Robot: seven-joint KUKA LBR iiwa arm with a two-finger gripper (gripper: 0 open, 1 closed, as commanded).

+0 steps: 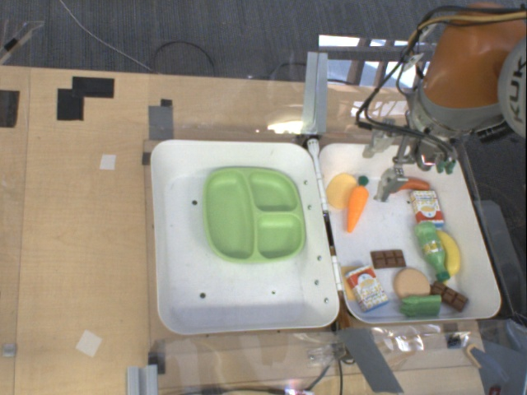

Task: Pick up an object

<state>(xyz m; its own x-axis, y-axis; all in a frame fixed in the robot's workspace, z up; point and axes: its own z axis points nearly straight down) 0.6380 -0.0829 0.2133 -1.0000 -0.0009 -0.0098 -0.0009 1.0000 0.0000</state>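
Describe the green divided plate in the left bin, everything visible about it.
The green divided plate is pale lime, plastic-looking, a rounded square with three compartments: one long one on its left, two smaller ones stacked on its right. It lies flat, slightly above the middle of the left bin, with nothing in it and nothing touching it besides the bin floor.

A green divided plate [252, 214] with three compartments lies in the middle of the left white bin [177, 295], which sits on a light wooden counter [74, 245]. Black square markings [82, 95] show at the counter's far left, and dark carpeted floor [206, 19] runs beyond its far edge.
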